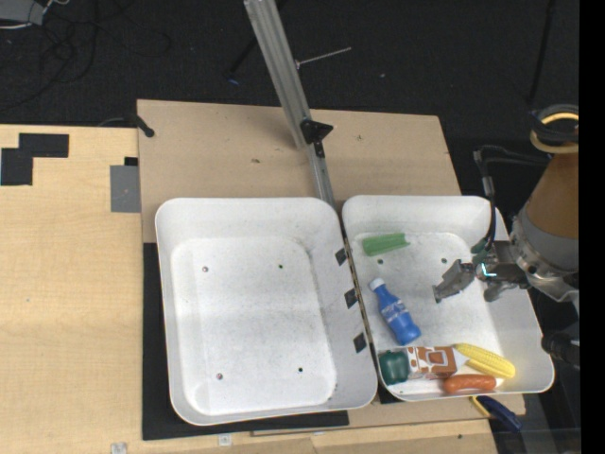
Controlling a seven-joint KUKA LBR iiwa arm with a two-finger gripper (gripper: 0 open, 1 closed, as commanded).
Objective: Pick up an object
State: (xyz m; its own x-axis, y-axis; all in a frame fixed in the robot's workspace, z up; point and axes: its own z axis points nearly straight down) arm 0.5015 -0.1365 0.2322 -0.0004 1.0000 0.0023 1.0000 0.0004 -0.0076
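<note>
1. Object candidates lie in the right bin, one of two white bins; the left bin sits beside it.
2. One blue bottle, mid-bin, long axis running far-left to near-right, white cap far.
3. One green block, one yellow corn, one sausage.
4. Gripper hovers right of the bottle, fingers' spread unclear.

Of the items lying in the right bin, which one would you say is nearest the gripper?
The blue bottle, lying mid-bin just left of the gripper. The green block lies farther off by the far wall, and the corn, sausage and carton lie along the near wall.
</note>
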